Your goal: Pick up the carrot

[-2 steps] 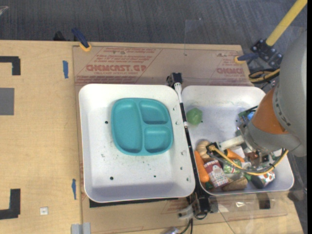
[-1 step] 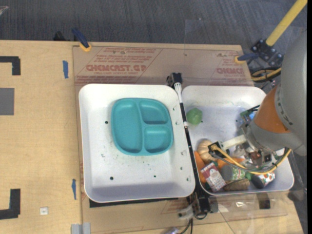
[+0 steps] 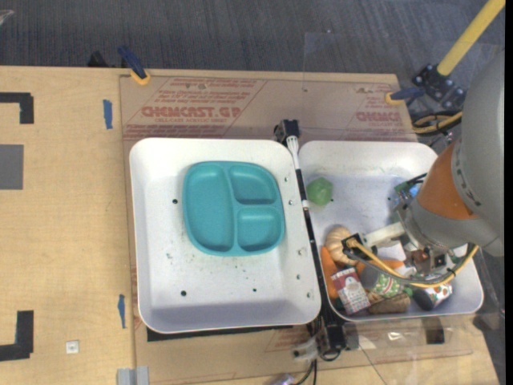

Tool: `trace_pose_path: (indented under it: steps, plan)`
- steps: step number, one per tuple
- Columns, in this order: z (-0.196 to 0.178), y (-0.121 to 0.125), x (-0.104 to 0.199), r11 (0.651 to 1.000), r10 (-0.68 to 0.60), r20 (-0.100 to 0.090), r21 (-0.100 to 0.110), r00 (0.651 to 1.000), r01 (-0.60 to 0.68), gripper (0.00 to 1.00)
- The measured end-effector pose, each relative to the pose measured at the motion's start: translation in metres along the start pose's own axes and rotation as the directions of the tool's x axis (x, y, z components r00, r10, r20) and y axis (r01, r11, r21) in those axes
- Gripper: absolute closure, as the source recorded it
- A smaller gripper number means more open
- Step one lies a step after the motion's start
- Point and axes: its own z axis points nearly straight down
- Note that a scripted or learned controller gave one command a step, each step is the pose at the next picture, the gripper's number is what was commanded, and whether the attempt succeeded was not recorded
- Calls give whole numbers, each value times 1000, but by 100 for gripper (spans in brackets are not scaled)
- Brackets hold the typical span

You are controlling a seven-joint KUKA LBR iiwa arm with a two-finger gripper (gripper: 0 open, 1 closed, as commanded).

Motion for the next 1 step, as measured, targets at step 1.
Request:
trace_pose_path:
  steps: [1]
  plan:
    - [8, -14, -8, 966, -258, -4, 1, 966, 258, 0]
